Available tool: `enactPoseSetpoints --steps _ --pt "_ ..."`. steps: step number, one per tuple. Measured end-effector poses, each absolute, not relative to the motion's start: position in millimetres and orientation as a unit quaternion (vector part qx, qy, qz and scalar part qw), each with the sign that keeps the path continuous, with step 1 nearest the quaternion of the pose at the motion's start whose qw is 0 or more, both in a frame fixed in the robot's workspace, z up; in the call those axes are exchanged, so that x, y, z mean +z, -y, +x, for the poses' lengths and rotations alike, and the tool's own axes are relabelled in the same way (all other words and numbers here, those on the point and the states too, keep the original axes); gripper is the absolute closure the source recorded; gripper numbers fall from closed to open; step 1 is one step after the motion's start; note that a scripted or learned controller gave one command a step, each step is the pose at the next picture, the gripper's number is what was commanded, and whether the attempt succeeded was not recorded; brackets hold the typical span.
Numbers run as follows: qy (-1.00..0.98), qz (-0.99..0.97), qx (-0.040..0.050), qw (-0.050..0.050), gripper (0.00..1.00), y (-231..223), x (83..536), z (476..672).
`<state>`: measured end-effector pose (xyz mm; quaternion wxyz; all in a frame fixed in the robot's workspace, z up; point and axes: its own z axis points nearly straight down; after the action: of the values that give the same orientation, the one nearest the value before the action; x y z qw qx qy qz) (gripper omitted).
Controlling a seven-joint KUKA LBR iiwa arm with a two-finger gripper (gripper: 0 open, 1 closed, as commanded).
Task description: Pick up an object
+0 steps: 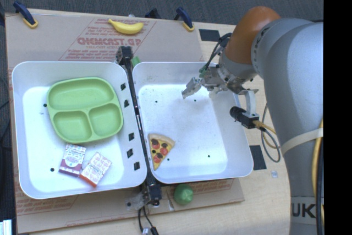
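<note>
We take the black divider (133, 118) between the two white bins as our landmark. To its right lies the right bin (234, 143), and low in that bin, just beside the divider, we see a pizza slice (159, 149) lying flat with its point toward the bin's near rim. It is the only loose thing we see in that bin.

The arm (286, 63) comes in from the right, its orange band (250, 30) above the wrist. Its hand (190, 89) hangs over the upper part of the right bin, well apart from the pizza slice and a fair way right of the divider. We cannot tell whether the hand is spread or pressed together, and we see nothing between its tips.

Left of the divider, the left bin (25, 118) holds a green sectioned plate (84, 109) and, below it, two small packets (84, 164) side by side.

On the worktop beyond the divider's far end lies a banana (126, 25). Past its near end, outside the bins, sits a green ball (183, 193).
</note>
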<state>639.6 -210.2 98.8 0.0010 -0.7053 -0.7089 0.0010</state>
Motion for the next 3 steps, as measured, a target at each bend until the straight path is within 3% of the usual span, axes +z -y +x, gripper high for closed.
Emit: enactPoseSetpoints --steps 1,3 --pt "0.709 -0.705 -0.0001 0.001 0.0 211 130 646.9" --pt "0.709 -0.705 -0.0004 0.0 0.0 211 121 657.0"
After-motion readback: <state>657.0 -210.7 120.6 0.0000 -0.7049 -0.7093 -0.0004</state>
